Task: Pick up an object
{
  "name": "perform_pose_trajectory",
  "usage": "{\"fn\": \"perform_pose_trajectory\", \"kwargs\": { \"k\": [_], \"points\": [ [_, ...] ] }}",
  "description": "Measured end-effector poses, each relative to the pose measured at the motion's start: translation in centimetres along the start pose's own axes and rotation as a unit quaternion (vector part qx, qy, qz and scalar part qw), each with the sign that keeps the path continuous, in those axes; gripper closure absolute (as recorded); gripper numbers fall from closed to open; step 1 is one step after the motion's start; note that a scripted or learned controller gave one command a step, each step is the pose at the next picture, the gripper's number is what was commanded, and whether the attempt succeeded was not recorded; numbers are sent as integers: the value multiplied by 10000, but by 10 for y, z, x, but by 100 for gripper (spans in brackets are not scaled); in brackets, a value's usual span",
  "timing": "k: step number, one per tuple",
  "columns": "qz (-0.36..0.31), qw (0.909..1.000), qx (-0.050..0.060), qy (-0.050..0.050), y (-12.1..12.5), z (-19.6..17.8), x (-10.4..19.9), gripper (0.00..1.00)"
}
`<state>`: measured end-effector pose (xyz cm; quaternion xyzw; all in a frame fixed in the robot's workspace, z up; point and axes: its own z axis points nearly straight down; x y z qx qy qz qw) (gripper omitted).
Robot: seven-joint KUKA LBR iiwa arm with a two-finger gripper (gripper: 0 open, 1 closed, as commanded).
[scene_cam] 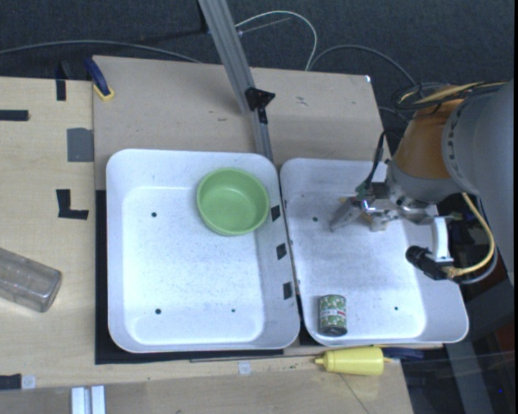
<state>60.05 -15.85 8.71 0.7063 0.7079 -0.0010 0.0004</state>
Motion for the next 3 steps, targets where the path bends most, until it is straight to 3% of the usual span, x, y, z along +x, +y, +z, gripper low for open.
{"fn": "perform_pose_trajectory", "kwargs": {
  "k": [1, 3],
  "points": [
    [-4, 10000, 4, 11, 0, -11, 1, 100],
    [3, 10000, -26, 4, 10, -124, -3, 100]
  ]
}}
